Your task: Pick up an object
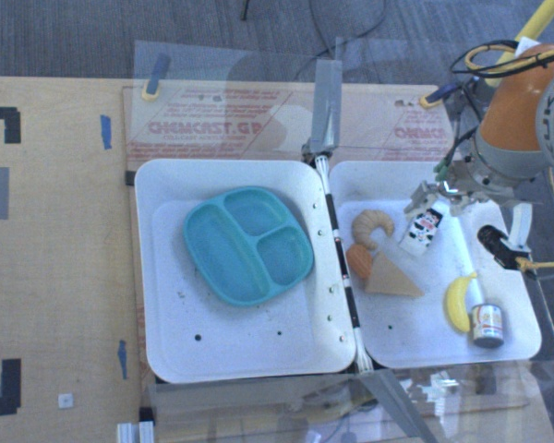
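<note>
My gripper [434,199] hangs over the back of the right bin [526,340], under the grey wrist with the orange band. Directly below it, and seemingly touching it, is a small white carton with black spots [422,230]. To the carton's left lies a tan croissant [373,222], with an orange ball [358,262] and a light brown wedge [391,278] in front of it. Near the bin's right front are a yellow banana [457,303] and a small tin can [487,325].
The left bin [166,340] holds a teal divided plate [248,245]. A raised divider [337,275] runs between the two bins. Behind the bins a clear plastic sheet [212,123] lies on the wooden bench.
</note>
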